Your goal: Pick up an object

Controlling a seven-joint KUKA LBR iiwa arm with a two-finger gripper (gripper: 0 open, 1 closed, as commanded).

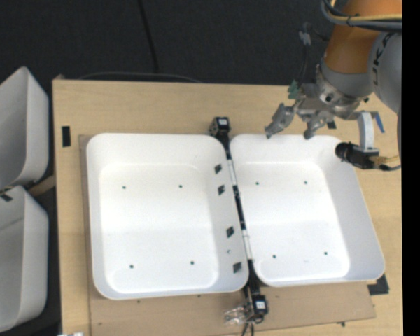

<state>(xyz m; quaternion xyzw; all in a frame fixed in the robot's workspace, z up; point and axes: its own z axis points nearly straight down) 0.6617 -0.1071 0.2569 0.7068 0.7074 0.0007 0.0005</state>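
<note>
My gripper [292,130] hangs above the far rim of the right bin [350,187], fingers spread open with nothing between them. The left finger tip [273,129] and the right finger tip [311,131] both point down toward the bin's back edge. No loose object lies on the white floor of either bin. The left bin [98,187] sits beside it, its floor showing just small dark dots.
A row of black clips [231,208] runs along the seam between the two bins, with small black fittings at its far end [220,125] and near end [256,304]. White moulded shapes [14,187] stand off the bench at the left. The wooden bench [161,107] borders both bins.
</note>
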